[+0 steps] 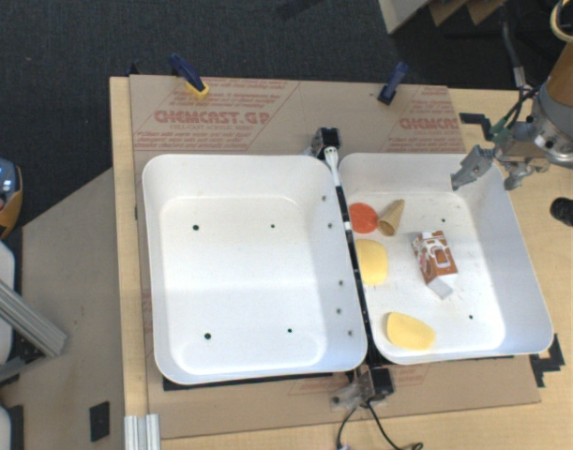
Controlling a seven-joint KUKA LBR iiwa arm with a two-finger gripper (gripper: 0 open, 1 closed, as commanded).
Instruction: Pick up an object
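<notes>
**Camera view: five bits in the right bin, gripper up at the far corner**

Camera view looks down on two shallow white plastic bins, smooth with rounded corners, sitting side by side on a sheet of cardboard (267,101). The left bin (164,186) has a few small dark dots on its floor. All the objects are in the right bin (511,251).

What's in there:
- a red ball (363,217), round, near the bin's left wall
- a tan cone (391,216) touching the ball, lying on its side with the tip pointing toward the far right
- a yellow oval (372,262) just below those, long axis running near to far
- a second yellow lump (410,331) near the front edge, long axis left to right, flatter looking
- a brown-and-white packet (433,258), boxy, long axis running near to far with a slight tilt. It has printing on it, too small to read.

The cardboard has red lettering that looks like "CHEMCAST GP", printed twice.

The gripper (490,165) hangs over the far right corner of the right bin. Its grey fingers are spread apart, with nothing between them, well apart from every object.

Blue clamps (188,75) pin the cardboard's far edge.
</notes>
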